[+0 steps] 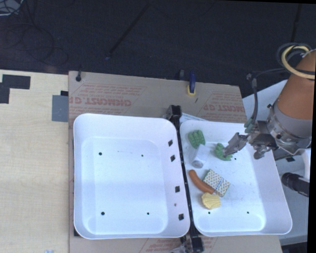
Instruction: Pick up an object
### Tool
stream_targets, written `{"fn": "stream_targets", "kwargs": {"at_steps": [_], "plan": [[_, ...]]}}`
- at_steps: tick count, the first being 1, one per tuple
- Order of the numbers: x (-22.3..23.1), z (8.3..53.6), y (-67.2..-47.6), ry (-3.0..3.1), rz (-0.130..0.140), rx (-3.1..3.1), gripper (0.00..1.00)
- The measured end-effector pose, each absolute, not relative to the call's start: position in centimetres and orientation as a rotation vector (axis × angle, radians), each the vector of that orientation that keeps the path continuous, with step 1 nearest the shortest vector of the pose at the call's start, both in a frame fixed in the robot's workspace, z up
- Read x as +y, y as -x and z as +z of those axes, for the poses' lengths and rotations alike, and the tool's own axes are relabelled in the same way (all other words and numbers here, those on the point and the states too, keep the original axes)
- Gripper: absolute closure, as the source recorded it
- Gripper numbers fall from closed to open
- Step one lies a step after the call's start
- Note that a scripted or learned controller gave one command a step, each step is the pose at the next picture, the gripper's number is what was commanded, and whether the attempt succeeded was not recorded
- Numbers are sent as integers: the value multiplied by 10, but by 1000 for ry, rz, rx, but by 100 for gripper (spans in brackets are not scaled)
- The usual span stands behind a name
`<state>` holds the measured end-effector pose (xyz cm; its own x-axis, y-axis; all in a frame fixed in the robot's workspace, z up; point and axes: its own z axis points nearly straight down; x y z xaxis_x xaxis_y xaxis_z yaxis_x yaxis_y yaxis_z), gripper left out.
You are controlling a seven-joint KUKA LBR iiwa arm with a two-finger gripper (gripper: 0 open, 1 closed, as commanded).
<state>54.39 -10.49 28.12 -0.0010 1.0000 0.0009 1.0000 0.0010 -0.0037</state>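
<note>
The right bin (pixel 259 218) holds several small objects. A green ridged piece (pixel 196 137) lies at its far left, and a second green piece (pixel 221 151) lies near the middle of the far side. A small grey cylinder (pixel 198 162), an orange sausage shape (pixel 200 182), a dotted white-and-blue packet (pixel 217 182) and a yellow lump (pixel 211 202) lie closer to the front. My gripper (pixel 246 148) hangs over the bin's far right part, open. Its left finger (pixel 234 144) touches or nearly touches the second green piece. Nothing sits between the fingers.
The left bin (pixel 123 177) stands beside the right one, with a black clipped divider (pixel 179 167) between them. Both rest on a cardboard sheet (pixel 128 98). The arm's orange band (pixel 300 88) and cables rise at the right edge.
</note>
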Motion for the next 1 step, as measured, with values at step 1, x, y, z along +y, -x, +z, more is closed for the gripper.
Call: {"fn": "stream_targets", "kwargs": {"at_steps": [1], "plan": [[-114, 225, -489, 2216, 8, -2214, 0]]}}
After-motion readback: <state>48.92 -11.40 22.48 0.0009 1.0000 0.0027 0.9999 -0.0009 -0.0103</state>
